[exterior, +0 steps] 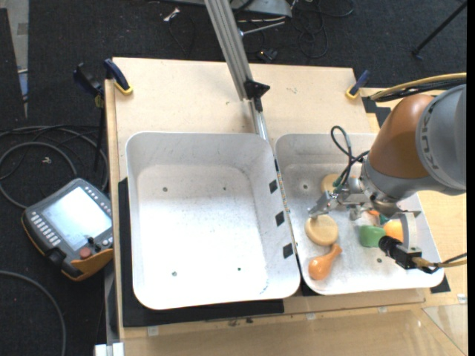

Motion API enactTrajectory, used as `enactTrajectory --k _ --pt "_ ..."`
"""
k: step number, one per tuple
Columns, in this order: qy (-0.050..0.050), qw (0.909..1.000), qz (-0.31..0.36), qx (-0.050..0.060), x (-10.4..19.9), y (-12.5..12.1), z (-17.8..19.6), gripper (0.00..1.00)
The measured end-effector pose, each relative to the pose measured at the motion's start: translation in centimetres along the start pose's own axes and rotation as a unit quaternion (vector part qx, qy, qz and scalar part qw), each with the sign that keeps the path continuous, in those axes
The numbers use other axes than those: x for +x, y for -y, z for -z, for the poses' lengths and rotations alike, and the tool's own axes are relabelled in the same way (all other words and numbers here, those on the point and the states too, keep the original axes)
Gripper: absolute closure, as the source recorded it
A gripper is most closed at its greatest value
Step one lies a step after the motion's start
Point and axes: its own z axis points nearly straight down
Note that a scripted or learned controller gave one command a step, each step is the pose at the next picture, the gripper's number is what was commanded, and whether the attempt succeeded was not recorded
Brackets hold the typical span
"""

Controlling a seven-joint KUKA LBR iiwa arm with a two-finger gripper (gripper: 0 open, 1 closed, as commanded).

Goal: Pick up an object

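Tan round object (322,231) just below the fingers (320,208).

A single fixed camera looks down at a slant from above the bench (193,99), far enough to take in both white bins (141,199) and the surrounding dark floor (52,35).

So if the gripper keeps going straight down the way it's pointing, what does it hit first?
Most likely the round tan disc, which lies just below the gripper in the right white bin. Depth from this slanted view is uncertain, so it might meet the bin floor beside the disc.
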Motion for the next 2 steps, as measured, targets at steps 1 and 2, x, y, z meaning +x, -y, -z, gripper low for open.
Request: enactTrajectory --k 1,2 --pt "0.001 1.0 0.0 -0.004 -0.1 -0.2 1.3 1.0" --pt "0.002 1.0 0.002 0.0 0.1 0.6 6.4 1.0"
